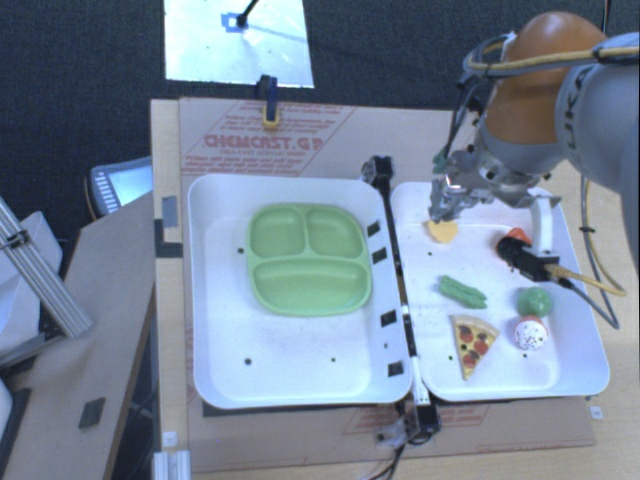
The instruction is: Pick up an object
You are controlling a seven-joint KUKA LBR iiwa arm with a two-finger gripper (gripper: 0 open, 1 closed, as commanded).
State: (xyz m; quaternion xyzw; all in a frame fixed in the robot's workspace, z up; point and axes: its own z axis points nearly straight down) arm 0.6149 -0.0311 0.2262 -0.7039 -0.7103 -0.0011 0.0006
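The yellow piece (442,231) lies at the right bin's (590,363) far left, directly under the claw (446,208). I cannot tell how it is set. Flat as it looks, it may slip away.

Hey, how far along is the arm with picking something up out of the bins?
Done: the gripper has reached the right bin and sits low, right above the yellow piece. In hand: nothing visibly lifted; the yellow piece lies on the bin floor. Left: grasp and raise it. The green bean, pizza slice and green plate lie untouched.
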